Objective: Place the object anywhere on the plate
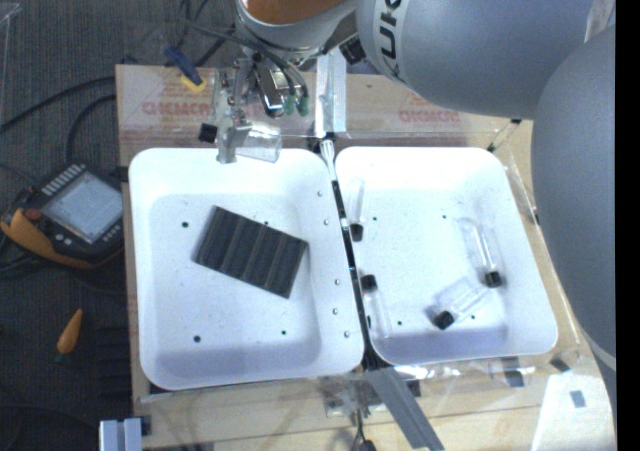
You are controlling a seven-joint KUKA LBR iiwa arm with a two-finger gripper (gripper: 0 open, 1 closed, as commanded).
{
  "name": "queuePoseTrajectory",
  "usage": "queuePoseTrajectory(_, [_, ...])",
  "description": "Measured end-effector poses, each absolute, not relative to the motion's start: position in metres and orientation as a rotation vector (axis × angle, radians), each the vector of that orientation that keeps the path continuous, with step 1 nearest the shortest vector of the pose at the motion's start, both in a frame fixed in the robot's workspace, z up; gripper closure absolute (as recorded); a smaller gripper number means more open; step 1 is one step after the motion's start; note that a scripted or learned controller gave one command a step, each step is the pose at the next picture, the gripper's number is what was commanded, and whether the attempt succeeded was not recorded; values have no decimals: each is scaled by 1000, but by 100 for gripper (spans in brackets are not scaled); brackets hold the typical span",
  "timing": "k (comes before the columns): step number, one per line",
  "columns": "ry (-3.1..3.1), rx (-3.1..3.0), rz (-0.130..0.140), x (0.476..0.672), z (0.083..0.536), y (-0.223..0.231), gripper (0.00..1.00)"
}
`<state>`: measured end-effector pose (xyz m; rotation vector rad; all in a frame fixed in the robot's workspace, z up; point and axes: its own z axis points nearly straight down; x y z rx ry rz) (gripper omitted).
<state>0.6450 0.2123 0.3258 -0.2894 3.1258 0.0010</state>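
Note:
A dark grey ribbed plate lies flat and slightly turned in the middle of the left white bin. My gripper hangs over that bin's back rim, up and a little left of the plate. It is shut on a small clear plastic object, which sticks out to the right of the fingertips. The object is well clear of the plate and does not touch it.
The right bin holds clear tubes with black caps: one at the right, one lower down, and two along the divider. A handheld controller and cables lie left of the bench.

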Motion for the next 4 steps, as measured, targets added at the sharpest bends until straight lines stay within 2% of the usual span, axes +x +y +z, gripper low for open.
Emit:
queuePoseTrajectory(1, [3001, -917, 5, 669, 339, 234, 100])
queuePoseTrajectory(2, [2873, -1257, 5, 669, 435, 234, 100])
queuePoseTrajectory(3, [2866, -1282, 1, 500, 409, 208, 100])
queuePoseTrajectory(4, [2600, -1758, 0, 504, 434, 131, 100])
